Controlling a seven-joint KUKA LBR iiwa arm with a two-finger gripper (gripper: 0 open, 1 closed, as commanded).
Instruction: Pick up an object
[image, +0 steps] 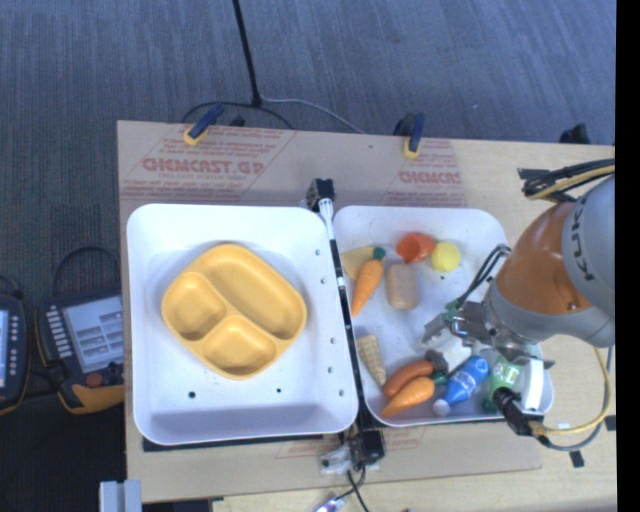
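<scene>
Tool (440, 345) low in the right bin (470, 222) – beside the blue bottle (463, 382) – its opening impossible to tell

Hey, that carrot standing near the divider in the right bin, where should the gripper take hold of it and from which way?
Probably across the thick orange middle of the carrot, coming straight down. It lies roughly lengthwise along the wall of the right bin, green top toward the far rim, so fingers closing across its width fit best. The beige piece beside it leaves little room.
</scene>
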